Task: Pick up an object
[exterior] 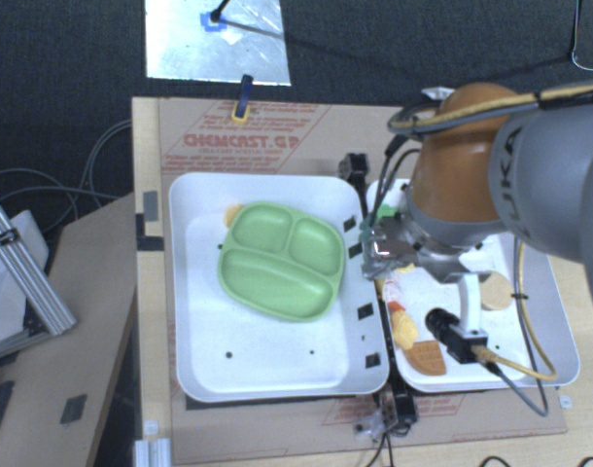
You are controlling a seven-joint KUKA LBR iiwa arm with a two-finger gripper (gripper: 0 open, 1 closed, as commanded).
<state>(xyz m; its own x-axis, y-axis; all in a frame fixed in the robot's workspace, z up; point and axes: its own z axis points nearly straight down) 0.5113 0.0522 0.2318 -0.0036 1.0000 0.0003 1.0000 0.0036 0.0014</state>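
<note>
Although the end effector [379, 249] hangs over the inner edge of one bin [567, 363], I cannot tell whether it is apart or together. Just camera-side of it lie a yellow piece [404, 331] and an orange wafer [428, 358]; beside it, a green plate [281, 259] lies in the neighbouring bin [194, 358].

Dark carpet floor [63, 56], brown bench [277, 129]

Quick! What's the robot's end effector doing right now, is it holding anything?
End effector: cannot be told, open or closed; it is low over the right bin, by its left edge.
</note>
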